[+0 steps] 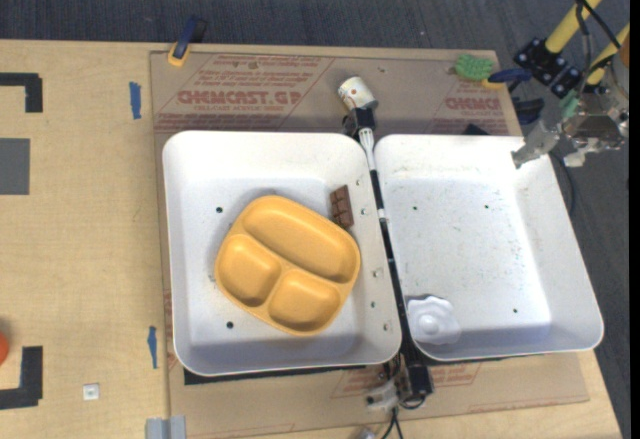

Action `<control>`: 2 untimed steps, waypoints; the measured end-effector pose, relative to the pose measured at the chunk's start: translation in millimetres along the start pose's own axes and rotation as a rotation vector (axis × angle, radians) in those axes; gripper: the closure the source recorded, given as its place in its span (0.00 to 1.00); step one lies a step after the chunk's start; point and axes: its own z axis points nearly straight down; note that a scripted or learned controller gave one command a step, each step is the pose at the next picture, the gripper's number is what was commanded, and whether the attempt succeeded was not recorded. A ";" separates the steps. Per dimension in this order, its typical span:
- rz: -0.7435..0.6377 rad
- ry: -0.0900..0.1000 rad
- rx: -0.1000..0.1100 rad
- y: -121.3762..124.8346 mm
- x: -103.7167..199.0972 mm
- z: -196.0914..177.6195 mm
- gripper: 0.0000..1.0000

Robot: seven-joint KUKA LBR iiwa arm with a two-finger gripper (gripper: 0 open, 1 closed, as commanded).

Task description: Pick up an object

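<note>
Arm's hand [528, 149] poised at the far right corner of the right bin [560, 257]; whether it is open or closed cannot be told.
Well apart from the hand: a white object [433, 318] in the right bin's near left corner; beyond, in the left bin [190, 227], a small brown block [341, 206] touching a yellow divided tray [287, 262].

Blue clamp [186, 39], green clamp [470, 67]

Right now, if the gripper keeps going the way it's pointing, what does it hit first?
The gripper sits at the right bin's far right corner, tip aimed down and left. It would probably meet that bin's bare floor first, well short of the small white object; depth is unclear.
</note>
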 end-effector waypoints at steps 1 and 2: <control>-0.115 0.003 -0.004 -48.9 -11.5 127.5 0.00; -0.114 -0.004 -0.008 -48.4 -13.7 116.7 1.00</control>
